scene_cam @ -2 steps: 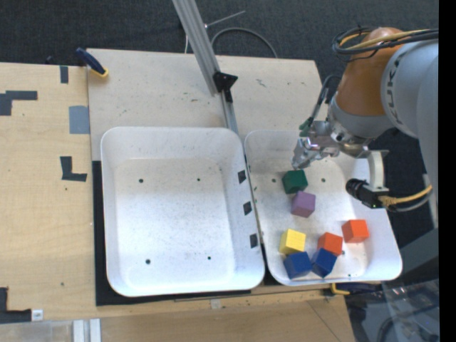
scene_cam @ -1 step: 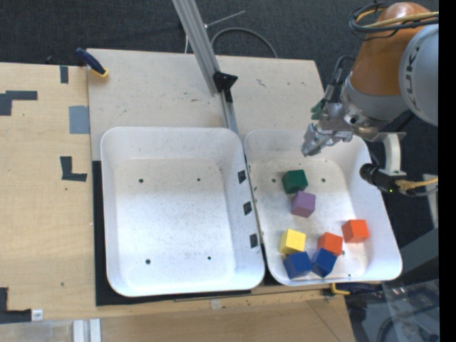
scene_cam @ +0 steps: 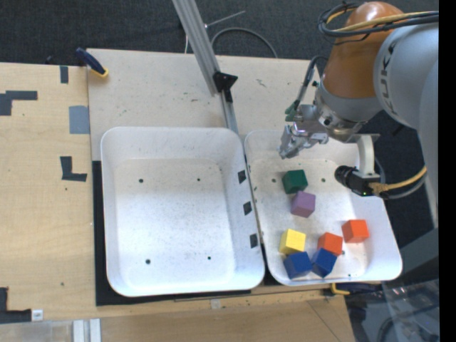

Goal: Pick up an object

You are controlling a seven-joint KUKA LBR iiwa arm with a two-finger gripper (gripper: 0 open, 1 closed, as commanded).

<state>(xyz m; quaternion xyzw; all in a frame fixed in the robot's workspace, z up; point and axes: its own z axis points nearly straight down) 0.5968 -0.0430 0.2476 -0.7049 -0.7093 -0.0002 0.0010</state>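
Pale wood forms the surface, seen from above at a slant, with grey tape marks on its left part and a lighter board under two shallow white bins. Taking the green cube as the landmark: it lies in the right bin, toward that bin's far end, and the left bin sits well to its left, the two bins touching along their shared rims. Just beyond the green cube and slightly to its left, the pincer hangs over the far end of the right bin, close above the cube but with nothing between its tips; whether those tips are spread or pressed together cannot be told from this angle. The grey arm with its orange band rises up and to the right of the cube. Just nearer than the green cube lies a purple cube. Farther toward the near edge sit a yellow cube, two blue cubes side by side, and two orange cubes, the latter off to the right. A slanted metal rail runs away from the bins, up and left of the green cube.
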